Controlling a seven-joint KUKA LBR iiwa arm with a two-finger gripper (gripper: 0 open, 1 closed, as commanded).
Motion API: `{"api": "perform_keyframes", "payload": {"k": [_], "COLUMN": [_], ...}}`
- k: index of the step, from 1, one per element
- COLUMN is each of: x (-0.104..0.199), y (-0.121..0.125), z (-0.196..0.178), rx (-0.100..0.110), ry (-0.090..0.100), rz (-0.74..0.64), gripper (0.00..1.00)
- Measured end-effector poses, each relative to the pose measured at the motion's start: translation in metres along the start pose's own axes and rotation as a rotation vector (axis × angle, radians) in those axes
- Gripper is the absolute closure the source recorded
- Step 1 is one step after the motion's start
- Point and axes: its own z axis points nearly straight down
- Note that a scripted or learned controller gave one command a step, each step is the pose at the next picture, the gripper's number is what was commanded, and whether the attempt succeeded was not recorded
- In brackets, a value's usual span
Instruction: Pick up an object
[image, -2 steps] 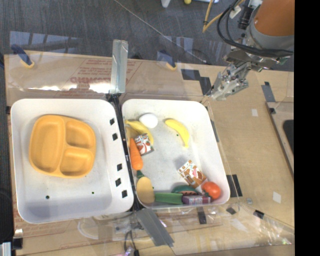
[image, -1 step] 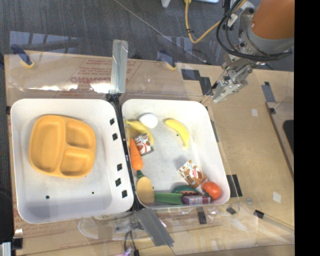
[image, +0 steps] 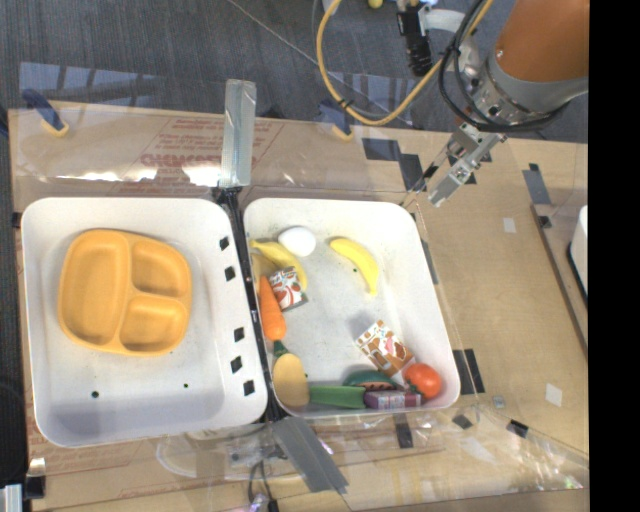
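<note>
My gripper (image: 448, 185) hangs high over the bench, just outside the far right corner of the right bin (image: 432, 300). Its fingers stand open with nothing between them. In that bin lie a yellow banana (image: 355, 262), a white egg (image: 296, 241), a second banana (image: 266, 254) against the left wall, a small printed carton (image: 287, 288) and a carrot (image: 271, 311). Along the near wall are a tan rounded piece (image: 290, 379), a green cucumber (image: 335, 396), a purple item (image: 392, 400), a red tomato (image: 423, 380) and another printed carton (image: 383, 348).
The left bin (image: 60, 400) holds a yellow divided plate (image: 125, 292). A grey divider strip (image: 238, 135) rises between the bins at the far side. Yellow and black cables (image: 350, 90) hang by the arm's wrist (image: 520, 60). Bare bench lies right of the bins.
</note>
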Motion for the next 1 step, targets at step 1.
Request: {"api": "perform_keyframes", "payload": {"k": [1], "x": [0.0002], "y": [-0.0006], "z": [-0.0107], "rx": [0.002], "ry": [0.0], "rz": [0.001], "gripper": [1.0]}}
